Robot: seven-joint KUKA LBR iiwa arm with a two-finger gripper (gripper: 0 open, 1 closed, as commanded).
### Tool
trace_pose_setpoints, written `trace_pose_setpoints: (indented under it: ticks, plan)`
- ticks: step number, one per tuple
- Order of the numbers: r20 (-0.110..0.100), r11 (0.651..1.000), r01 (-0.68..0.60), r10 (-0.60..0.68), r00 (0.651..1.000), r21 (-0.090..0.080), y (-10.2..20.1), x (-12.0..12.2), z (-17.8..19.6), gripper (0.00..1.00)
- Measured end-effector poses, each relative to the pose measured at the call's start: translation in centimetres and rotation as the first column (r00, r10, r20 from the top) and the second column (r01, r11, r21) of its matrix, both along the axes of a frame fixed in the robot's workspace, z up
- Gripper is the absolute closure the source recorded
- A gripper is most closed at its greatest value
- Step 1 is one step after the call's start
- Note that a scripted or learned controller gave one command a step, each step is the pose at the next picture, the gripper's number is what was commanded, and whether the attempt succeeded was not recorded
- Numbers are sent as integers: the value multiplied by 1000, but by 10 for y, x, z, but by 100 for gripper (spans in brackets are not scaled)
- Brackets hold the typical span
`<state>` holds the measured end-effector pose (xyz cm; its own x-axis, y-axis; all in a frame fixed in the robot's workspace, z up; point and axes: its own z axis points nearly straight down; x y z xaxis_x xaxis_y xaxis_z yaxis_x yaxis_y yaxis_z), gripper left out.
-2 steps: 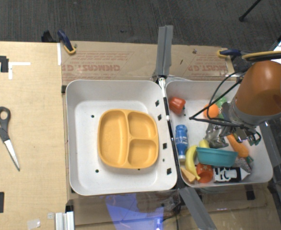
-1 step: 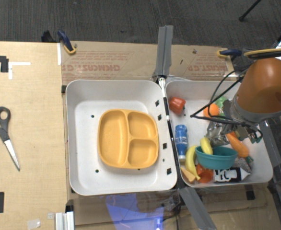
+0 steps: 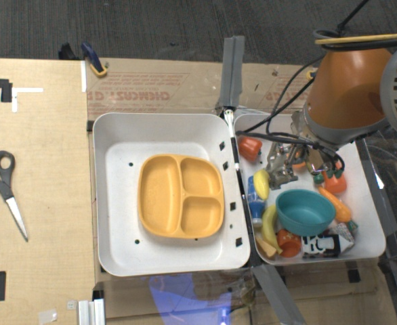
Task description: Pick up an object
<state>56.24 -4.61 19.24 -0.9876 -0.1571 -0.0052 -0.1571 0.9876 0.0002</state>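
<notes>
Camera view: arm [image 3: 351,90] reaches down into right bin [image 3: 369,246] (over clutter), jaws [image 3: 284,166] state can't tell.

There is one camera, and it sits high up over the worktop [image 3: 36,114]. It looks down at a slant, so the dark floor [image 3: 151,12] shows along the top. It is far enough back to see both white bins whole. The left bin [image 3: 110,249] sits near the middle of the picture. The right bin [image 3: 368,246] sits close to the right side. The arm [image 3: 351,90] comes in from the right, big and near the camera.
</notes>
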Motion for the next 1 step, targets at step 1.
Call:
trace_pose_setpoints:
  ticks: [1]
  plan:
    - [-2, 967, -255, 255, 967, -2, -61, 31, -100, 100]
